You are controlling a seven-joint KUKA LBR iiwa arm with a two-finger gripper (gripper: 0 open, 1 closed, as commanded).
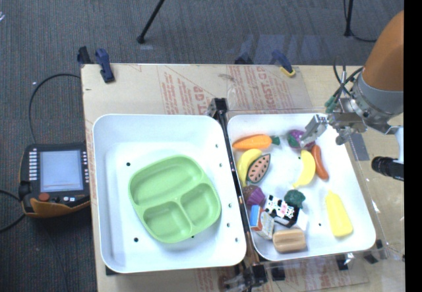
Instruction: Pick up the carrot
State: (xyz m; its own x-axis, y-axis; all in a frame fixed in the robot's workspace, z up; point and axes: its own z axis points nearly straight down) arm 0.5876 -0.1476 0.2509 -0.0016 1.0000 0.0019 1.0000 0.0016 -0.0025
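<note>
The carrot (251, 142) is orange with a green top and lies flat at the upper left of the right bin (366, 218), close to the wall between the two bins. My gripper (328, 130) hangs over the bin's upper right part, roughly a hand's width to the right of the carrot. Its two fingers (314, 130) stand apart, open, with nothing between them. A purple toy (297, 137) lies between the gripper and the carrot.
A yellow banana (305, 169) and a red-orange sausage (320, 161) lie just below the gripper. A watermelon slice (258, 167), a cow-print carton (282, 210), a bread piece (289, 240) and a yellow block (338, 214) share that bin. The left bin (105, 152) holds a green divided plate (175, 199).
</note>
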